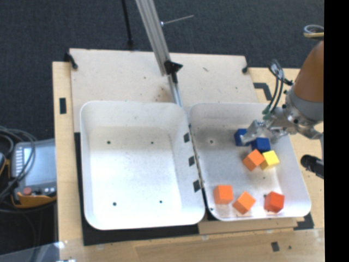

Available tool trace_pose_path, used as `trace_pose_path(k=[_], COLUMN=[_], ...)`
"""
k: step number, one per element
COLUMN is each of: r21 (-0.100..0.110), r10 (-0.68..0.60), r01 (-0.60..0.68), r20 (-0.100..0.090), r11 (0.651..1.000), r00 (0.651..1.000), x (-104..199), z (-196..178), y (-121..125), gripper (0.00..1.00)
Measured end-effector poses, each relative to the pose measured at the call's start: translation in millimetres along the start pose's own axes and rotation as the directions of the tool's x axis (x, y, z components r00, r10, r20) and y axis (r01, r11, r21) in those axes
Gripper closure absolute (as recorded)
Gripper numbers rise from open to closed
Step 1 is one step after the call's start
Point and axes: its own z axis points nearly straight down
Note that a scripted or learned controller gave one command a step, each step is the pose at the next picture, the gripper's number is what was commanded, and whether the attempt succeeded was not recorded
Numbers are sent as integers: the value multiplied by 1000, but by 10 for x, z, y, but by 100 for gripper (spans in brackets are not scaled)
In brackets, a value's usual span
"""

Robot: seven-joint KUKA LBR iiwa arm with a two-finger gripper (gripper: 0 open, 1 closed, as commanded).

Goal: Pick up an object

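Note:
The right bin (218,146) holds several small blocks. My gripper (252,134) hangs low over the bin's upper right part, directly over two blue blocks (241,137) (263,144), and partly hides them. Just below them lie an orange block (253,160) and a yellow block (270,159), close together. Along the bin's near edge sit two more orange blocks (223,194) (245,202) and a red block (274,201).
The left bin (136,162) lies beside the right one, the two meeting at a shared rim in the middle. A slanted metal rail (155,31) rises from the back of the bench. The arm (308,86) enters from the right.

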Motion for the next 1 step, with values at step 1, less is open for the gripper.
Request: trace_pose_path(k=[1], r21=[-1], r10=[2], r01=[-2], r20=[0], r11=[1000], r00=[1000], x=[-1], z=[0], y=[0], gripper=[0])
